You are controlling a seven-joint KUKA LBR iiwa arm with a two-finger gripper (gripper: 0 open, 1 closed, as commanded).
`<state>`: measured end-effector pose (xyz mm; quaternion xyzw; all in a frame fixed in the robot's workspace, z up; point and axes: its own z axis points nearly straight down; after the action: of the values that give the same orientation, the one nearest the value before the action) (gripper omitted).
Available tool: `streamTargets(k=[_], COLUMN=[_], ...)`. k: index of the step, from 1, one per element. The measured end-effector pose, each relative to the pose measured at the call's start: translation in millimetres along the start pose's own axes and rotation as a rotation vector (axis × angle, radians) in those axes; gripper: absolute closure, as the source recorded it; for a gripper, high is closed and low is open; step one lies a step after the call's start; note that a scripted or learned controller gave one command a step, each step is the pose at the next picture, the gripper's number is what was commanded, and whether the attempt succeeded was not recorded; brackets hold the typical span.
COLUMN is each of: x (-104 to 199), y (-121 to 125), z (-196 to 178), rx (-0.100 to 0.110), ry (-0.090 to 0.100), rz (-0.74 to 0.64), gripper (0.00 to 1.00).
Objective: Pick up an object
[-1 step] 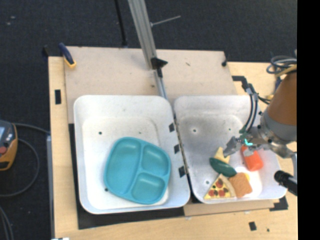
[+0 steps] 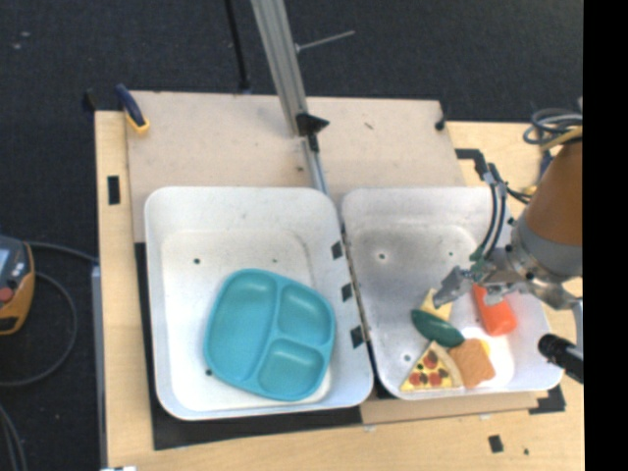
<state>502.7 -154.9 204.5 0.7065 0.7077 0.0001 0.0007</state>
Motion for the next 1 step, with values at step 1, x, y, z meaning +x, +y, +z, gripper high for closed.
streamTargets(k=[1], x=[-9.8], y=[-1.8], z=[58.3], rx=[0.005], ry=[0.001], rz=[0.002], gripper=[0.00])
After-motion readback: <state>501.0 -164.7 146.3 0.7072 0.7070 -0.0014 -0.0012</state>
